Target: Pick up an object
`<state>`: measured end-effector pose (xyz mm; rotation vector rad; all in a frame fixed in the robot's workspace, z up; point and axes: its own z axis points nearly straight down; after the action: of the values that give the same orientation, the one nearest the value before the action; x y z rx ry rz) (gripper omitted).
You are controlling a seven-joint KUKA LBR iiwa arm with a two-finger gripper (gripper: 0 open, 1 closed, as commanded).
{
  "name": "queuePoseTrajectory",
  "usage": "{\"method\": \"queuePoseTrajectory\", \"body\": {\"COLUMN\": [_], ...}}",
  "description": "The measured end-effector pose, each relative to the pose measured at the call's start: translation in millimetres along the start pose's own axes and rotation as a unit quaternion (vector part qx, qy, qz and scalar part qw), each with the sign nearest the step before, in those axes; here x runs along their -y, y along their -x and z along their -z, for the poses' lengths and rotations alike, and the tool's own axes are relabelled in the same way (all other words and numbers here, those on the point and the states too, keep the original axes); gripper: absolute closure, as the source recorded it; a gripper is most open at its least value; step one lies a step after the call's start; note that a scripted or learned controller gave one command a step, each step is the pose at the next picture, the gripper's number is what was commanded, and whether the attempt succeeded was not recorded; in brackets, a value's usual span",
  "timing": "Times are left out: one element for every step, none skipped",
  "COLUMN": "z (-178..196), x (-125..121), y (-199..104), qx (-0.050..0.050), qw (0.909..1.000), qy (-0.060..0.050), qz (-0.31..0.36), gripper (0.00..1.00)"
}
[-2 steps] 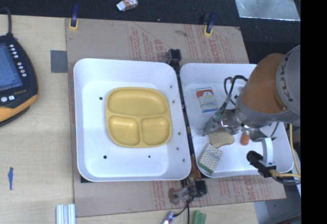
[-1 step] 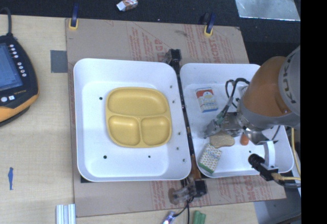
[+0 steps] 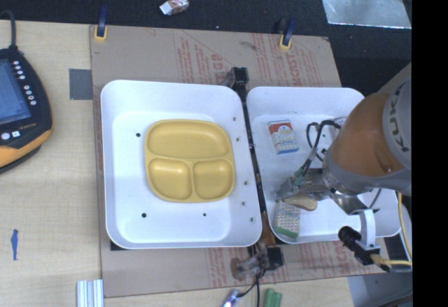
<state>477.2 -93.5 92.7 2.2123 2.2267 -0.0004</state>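
The arm's orange and grey wrist reaches in from the right over the right bin (image 3: pixel 262 99). Its gripper (image 3: pixel 292 190) hangs low over that bin's lower left part, just above a tan rounded object (image 3: pixel 304 203). Below that lies a greenish patterned packet (image 3: pixel 286 219) against the bin's front left corner. A small card or box with red and blue print (image 3: pixel 282 136) lies further back in the same bin. Black cables loop beside the wrist. The tan object lies under the gripper, and contact cannot be made out.
The left bin (image 3: pixel 115 159) holds a yellow three-compartment plate (image 3: pixel 189 159). A teach pendant (image 3: pixel 17 106) rests on the bench at far left. Clamps (image 3: pixel 283 33) hold the cardboard sheet at the back. A wrapped item (image 3: pixel 174 5) lies on the dark floor behind.
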Motion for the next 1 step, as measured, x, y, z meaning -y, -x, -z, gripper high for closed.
{"method": "queuePoseTrajectory", "body": {"z": [10.8], "x": [-1.2], "y": [0.7], "qx": [0.000], "qw": [1.0000], "qy": [0.000], "qz": [0.002], "gripper": [1.00]}}
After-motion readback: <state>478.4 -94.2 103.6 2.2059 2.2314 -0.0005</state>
